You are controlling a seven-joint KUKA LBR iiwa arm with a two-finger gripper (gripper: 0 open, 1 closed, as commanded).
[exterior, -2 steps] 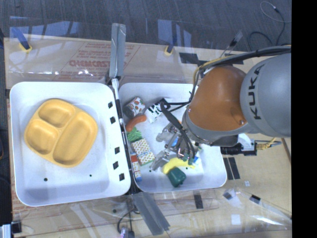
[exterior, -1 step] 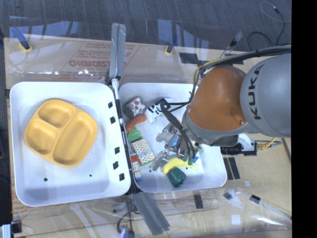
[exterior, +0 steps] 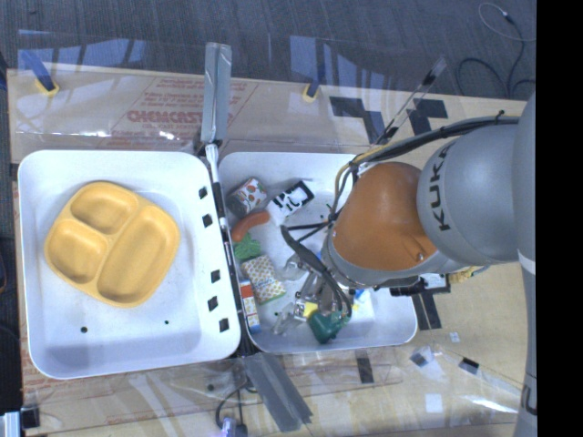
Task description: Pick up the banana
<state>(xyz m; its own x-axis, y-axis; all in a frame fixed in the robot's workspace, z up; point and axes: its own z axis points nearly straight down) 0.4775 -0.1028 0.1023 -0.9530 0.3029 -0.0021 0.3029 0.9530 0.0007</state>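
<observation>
In left bin (exterior: 36,244): smooth yellow three-compartment plate (exterior: 111,241), rounded lobes.

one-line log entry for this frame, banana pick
arm: over right bin | end effector: low in clutter by green item | banana: not identifiable | left bin: yellow divided plate

Showing a light wooden bench (exterior: 273,98) with printed red lettering and dark tape marks, partly under a clear sheet. Bearing two shallow white bins directly on its top, side by side and touching along a grey divider (exterior: 216,89): the left bin (exterior: 36,335) and the right bin (exterior: 401,335). Lying at the bench's near edge, small dark scraps (exterior: 469,366).
</observation>
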